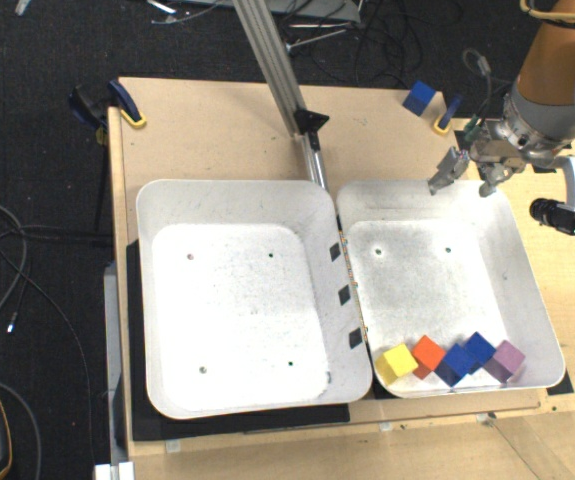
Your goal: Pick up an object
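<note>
Looking down from the fixed camera, I see the gripper (464,176) hovering over the far right corner of the right bin (437,268), with its two fingers spread apart and nothing between them. One finger (447,173) points down and to the left, the other (491,180) sits just beside it toward the arm's wrist.

All the blocks I could go for lie at the opposite end of that bin, well apart from the fingers, bunched in a row along the near rim. From left to right I read a yellow block (398,362), an orange block (428,354), a blue block (465,358) and a purple block (507,360). They touch or nearly touch one another; the orange one sits slightly behind the yellow, and the blue one looks like the biggest of the four, though it may be two blue pieces pressed together, I cannot tell.

Another small blue block (420,97) rests on the wooden bench (217,128) outside the bins, behind the gripper. The left bin (232,288) sits beside the right one.
</note>
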`<action>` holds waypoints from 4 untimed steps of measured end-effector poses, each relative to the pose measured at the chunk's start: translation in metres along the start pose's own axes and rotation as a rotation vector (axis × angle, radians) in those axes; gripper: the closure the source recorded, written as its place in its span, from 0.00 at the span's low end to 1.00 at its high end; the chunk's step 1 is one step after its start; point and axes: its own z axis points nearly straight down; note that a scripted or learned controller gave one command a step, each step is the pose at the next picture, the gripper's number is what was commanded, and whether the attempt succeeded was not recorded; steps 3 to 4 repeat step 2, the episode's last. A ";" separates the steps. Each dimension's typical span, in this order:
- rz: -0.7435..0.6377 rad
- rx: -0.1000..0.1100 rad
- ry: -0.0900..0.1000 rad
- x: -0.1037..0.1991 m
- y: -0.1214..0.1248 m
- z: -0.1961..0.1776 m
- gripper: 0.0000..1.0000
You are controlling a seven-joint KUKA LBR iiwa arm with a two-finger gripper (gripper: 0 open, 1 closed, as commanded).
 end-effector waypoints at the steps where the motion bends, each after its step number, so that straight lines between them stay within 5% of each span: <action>1: -0.004 -0.001 0.003 0.063 -0.043 -0.023 0.00; 2: 0.005 0.009 0.004 0.085 -0.104 0.028 0.00; 4: 0.005 0.009 0.004 0.085 -0.104 0.028 0.00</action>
